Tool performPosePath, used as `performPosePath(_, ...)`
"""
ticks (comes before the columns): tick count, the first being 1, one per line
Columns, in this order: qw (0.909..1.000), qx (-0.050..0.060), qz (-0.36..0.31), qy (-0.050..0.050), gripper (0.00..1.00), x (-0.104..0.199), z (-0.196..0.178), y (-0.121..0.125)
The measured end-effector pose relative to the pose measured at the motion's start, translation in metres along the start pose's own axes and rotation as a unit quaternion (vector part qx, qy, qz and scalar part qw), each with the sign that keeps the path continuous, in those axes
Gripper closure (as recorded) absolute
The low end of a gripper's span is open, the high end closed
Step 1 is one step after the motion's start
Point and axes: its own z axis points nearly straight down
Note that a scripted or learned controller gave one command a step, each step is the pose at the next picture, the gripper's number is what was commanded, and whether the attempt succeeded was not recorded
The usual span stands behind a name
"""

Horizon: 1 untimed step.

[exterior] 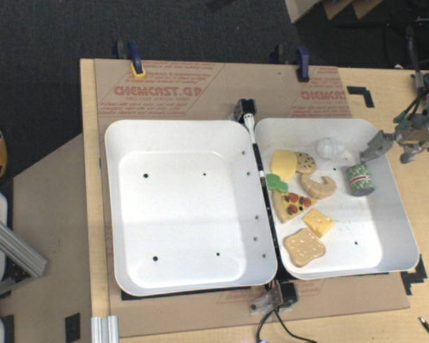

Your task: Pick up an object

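The right bin (386,249) holds several toy foods. A yellow piece (284,164) lies by a cookie (305,163), a tan croissant (319,186), a green piece (277,184) and a pizza slice (291,205). Nearer the front are a cheese wedge (318,223) and a slice of toast (304,247). A pale clear object (330,148) rests near the back wall. A small green can (359,179) stands toward the right side. My gripper (370,153) reaches in from the right, just above and to the right of the can, close to its top.
The left bin (121,213) lies beside the right one, their walls meeting at a black clip (245,108). Both rest on a brown board (164,84) held by blue clamps (135,56). Cables and arm parts (415,131) crowd the right edge.
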Motion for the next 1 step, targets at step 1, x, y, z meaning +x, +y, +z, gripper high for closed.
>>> performPosePath(1, 1.0000, 0.006, -0.001, 0.003, 0.00, 0.0440, 0.1081, -0.0301)
